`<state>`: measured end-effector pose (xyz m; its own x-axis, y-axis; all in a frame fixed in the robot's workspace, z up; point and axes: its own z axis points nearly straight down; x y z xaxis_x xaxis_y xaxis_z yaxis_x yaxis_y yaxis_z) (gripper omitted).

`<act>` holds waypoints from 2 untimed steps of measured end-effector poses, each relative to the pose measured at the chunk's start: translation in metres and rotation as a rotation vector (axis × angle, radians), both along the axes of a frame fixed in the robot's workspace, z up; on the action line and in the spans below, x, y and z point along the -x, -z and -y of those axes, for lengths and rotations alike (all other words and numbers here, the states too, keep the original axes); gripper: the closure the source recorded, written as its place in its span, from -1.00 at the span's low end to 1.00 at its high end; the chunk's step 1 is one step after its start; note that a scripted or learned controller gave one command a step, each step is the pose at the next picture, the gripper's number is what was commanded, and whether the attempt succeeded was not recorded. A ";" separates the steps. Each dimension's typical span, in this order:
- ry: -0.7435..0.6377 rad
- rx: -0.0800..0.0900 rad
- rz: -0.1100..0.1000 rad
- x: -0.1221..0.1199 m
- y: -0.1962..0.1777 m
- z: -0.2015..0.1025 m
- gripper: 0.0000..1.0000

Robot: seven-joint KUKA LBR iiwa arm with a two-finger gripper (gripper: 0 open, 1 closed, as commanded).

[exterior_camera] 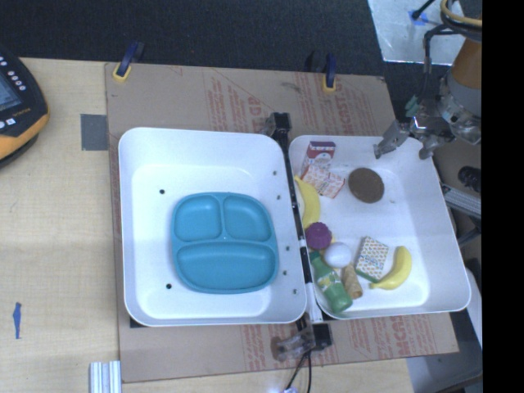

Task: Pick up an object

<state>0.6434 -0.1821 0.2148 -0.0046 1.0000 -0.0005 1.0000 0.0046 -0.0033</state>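
The claw [409,140] hangs open and holds nothing at the far corner of the right bin [426,219], near the brown disc [366,185], and the toys by the banana [394,270] sit so close it could bump them or grab wrong.

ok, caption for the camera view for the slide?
Open gripper above the right bin's far corner, objects untouched; blue plate in the left bin.

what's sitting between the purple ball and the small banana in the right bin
In the camera view, between the purple ball and the small banana lie a white egg and a patterned box, side by side.
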 end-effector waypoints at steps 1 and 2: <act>0.001 -0.005 -0.015 0.058 0.116 -0.024 -1.00; 0.006 -0.003 -0.011 0.160 0.125 -0.002 -1.00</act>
